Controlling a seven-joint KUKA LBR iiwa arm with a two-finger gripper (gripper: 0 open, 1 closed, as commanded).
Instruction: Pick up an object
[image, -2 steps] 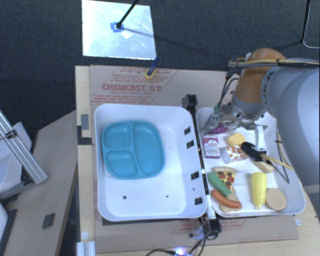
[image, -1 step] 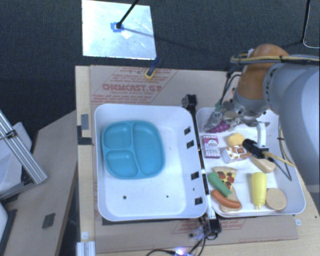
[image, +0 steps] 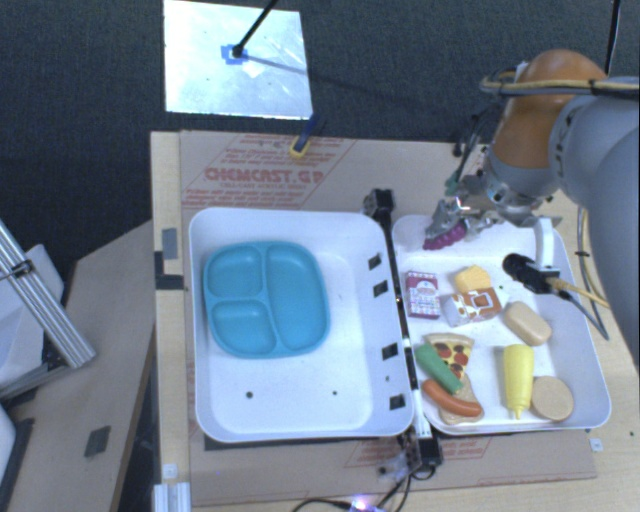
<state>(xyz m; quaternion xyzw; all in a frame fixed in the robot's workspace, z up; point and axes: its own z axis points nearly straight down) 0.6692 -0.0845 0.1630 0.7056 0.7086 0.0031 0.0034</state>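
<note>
My gripper (image: 447, 222) hangs over the far left corner of the right bin (image: 598, 405), under the grey arm with its orange band. A small purple toy, like a bunch of grapes (image: 443, 236), sits between its fingers, and the gripper is shut on it. Below it in the same bin lie several toy foods: a red and white carton (image: 422, 295), a yellow cheese wedge (image: 472, 278), a tan bread roll (image: 527, 323), a pizza slice (image: 453, 350), a sausage (image: 453, 399), a yellow corn cob (image: 516, 378) and a round cookie (image: 552, 397).
The left bin (image: 300, 410) holds a blue divided plate (image: 266, 298). A black-clipped divider (image: 395, 300) separates the two bins. A shiny metal sheet (image: 238, 60) lies beyond the bench at the back.
</note>
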